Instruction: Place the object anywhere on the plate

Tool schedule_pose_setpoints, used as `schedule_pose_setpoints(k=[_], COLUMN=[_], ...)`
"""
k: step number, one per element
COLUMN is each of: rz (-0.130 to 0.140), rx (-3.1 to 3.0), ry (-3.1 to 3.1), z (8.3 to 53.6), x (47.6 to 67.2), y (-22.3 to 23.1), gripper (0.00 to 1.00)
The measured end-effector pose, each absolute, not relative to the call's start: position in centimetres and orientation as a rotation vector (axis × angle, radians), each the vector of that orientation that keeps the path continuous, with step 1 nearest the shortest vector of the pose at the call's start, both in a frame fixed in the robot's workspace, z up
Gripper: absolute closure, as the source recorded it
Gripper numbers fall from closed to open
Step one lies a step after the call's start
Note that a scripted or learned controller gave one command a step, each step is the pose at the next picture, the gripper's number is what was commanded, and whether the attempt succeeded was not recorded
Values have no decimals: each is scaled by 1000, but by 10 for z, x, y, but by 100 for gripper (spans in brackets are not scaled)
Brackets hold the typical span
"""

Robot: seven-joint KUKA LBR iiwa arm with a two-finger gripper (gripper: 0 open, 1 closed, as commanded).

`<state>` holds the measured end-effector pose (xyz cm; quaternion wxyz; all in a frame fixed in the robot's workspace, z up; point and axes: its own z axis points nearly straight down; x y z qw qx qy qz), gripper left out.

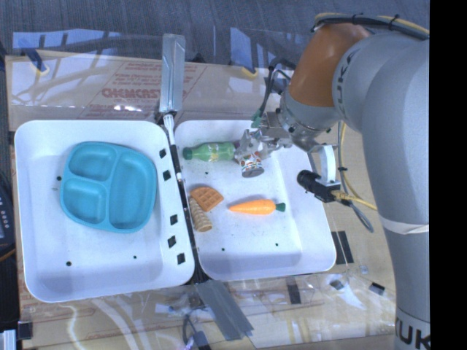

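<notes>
A blue three-section plate (109,185) lies in the left bin (44,268). In the right bin (314,246) lie a green bottle (209,152), an orange carrot with a green top (253,208), a waffle piece (206,197) and a ridged tan roll (200,217). My gripper (252,162) hangs over the upper middle of the right bin, just right of the bottle's end and above the carrot. A small round metallic piece shows at its tip.
A grey metal divider bar (172,75) rises between the two bins at the back. Black clips (175,195) line the shared wall. The arm's black cable fitting (317,186) overhangs the right bin's right side.
</notes>
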<state>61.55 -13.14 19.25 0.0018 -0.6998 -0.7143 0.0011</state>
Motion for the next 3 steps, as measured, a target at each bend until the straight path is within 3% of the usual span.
schedule_pose_setpoints(k=[1, 2, 3], rz=[2, 6, 7], rx=[-2040, -1909, -1912], ry=[-2386, -2489, -2487], z=[193, 190, 190], x=[634, 625, 625], y=[-18, 70, 69], gripper=[100, 100, 0])
